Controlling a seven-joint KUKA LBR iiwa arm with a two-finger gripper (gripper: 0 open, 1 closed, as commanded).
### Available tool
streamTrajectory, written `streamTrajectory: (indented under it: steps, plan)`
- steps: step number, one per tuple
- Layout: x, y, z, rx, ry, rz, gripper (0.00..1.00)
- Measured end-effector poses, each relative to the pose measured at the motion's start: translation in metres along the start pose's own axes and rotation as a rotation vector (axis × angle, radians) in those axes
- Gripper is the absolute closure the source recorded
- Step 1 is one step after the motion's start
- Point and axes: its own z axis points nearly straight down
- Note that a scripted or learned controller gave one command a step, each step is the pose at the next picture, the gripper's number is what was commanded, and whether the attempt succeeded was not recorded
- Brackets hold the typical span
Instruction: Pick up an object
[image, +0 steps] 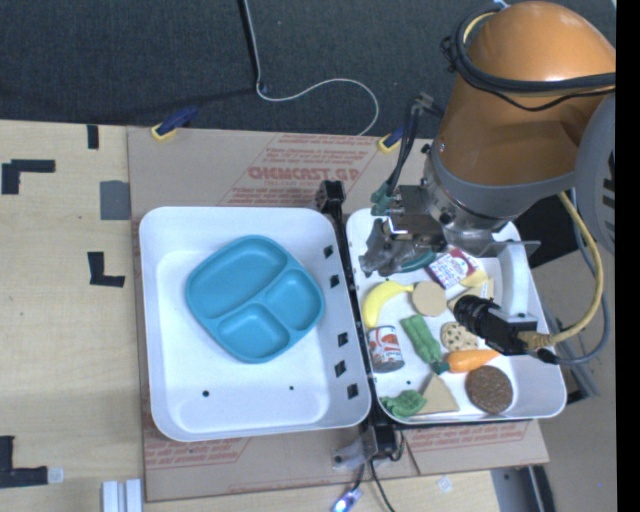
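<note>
I see the toy food — banana (385, 298), can (386, 347), carrot (472, 360), brown disc (490, 388) — crowded in the right bin (545, 405). My gripper (392, 250) hangs just above the banana; its state I cannot tell. A blue divided plate (254, 297) lies in the left bin (170, 400).

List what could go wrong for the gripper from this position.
1. The gripper hangs over the crowded right white bin; the yellow toy banana lies close by the round beige cracker, so it might catch two or neither.
2. It is near the bin's left wall and could strike it.
</note>
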Motion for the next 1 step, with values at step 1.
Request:
streamTrajectory:
  steps: [1]
  plan:
    - [-0.0012, 0.0000, -0.0549, 0.008, -0.003, 0.007, 1.00]
